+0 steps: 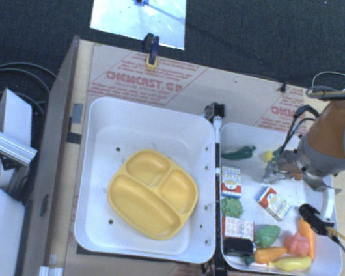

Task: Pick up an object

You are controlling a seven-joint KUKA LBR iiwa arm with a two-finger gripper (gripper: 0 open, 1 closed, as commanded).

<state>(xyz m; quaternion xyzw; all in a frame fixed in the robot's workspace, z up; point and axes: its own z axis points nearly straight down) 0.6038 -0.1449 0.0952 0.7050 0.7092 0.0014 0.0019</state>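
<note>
Two shallow white bins sit side by side on the bench. The left bin (93, 173) holds a yellow divided tray (153, 193), tilted a little, with three compartments. The right bin (332, 261), in the lower right of the frame, carries a scatter of small toy foods: a green pepper (238, 152) near its upper left corner, a small printed carton (231, 181) against the left wall, a green broccoli piece (232, 207) just below it, a red-and-white box (274, 203) lying tilted near the middle, another flat carton (238, 228), a green leafy piece (267, 235), an orange carrot (269, 254), a yellow banana (293, 263) along the bottom edge, and a red piece (298, 245) beside an orange one (308, 235).

The grey arm with its orange band (328, 128) reaches in from the right, and the gripper (279, 169) hangs over the upper part of the right bin, just right of the pepper and above the red-and-white box. Whether it is released or clenched cannot be told from this angle.
</note>
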